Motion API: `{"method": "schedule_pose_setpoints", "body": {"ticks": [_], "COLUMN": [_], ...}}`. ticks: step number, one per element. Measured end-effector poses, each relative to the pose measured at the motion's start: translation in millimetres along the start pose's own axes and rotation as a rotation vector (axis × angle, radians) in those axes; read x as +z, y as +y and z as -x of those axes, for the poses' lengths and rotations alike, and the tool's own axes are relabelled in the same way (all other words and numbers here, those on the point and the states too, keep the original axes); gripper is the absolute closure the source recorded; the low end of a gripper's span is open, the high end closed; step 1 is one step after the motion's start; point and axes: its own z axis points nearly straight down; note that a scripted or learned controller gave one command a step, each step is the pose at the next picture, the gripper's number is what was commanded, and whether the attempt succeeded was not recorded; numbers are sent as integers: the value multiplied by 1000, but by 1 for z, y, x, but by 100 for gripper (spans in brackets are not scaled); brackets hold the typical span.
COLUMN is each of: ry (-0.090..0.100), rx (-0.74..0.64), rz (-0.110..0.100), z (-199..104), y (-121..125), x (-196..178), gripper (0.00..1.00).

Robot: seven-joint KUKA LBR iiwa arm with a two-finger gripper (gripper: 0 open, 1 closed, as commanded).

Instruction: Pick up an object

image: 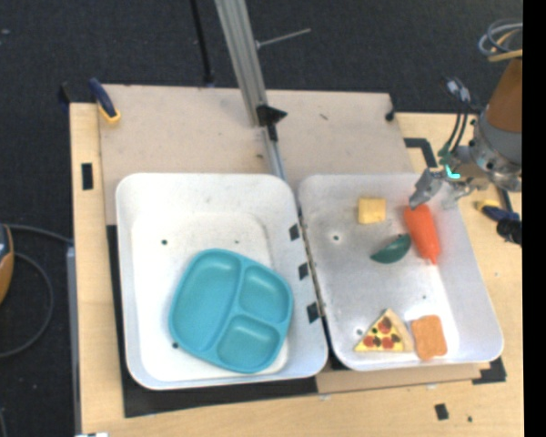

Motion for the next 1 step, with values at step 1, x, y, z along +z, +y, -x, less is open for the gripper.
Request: {"method": "schedule_pose_setpoints", "body": {"ticks": [1], "ry": [-1], "rx": [-1], "rz": [4], "z": [0], "y": [1], "x": [-2], "gripper": [0]}}
